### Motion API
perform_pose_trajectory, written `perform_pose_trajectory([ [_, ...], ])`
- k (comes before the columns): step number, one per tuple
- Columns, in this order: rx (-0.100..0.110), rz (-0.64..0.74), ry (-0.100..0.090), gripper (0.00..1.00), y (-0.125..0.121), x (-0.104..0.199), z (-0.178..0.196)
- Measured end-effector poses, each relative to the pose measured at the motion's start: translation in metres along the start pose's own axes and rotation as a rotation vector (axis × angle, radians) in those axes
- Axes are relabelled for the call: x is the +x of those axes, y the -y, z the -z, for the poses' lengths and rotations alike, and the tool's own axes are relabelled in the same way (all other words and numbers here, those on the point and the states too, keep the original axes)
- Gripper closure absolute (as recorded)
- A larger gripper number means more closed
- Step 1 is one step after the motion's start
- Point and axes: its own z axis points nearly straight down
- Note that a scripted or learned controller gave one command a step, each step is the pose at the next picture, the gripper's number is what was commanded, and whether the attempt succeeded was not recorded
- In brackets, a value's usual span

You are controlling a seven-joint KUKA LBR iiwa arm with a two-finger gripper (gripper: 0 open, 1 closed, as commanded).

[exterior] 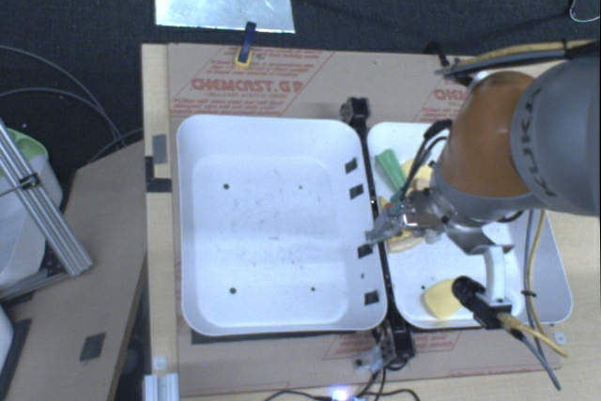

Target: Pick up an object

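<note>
The counter [155,99] carries a brown sheet [282,75] with red print, and on it two shallow white bins of smooth plastic with rounded corners. The grey arm [554,136], its orange band bulging over the right bin [408,282], reaches in from the right. The left bin [272,221] shows a faintly scuffed floor.

The hand [383,232] hangs low at the right bin's left wall, beside the black divider; whether it is clenched or released cannot be told.

All objects lie in the right bin. A green stick [389,168] lies near the far left corner, its long axis running from far-left to near-right. Just beside it is a yellow piece [420,174]. A rounded yellow lump [437,300] sits at the near edge. A pale yellow scrap [406,244] lies just beside the hand.
</note>
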Motion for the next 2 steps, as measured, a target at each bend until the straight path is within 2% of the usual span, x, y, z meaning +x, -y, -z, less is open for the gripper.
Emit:
perform_pose_trajectory([
  [1, -0.011, 0.001, 0.001, 1.00, -0.003, -0.002, 0.016],
  [2, -0.025, 0.007, -0.002, 1.00, 0.002, 0.032, 0.164],
])
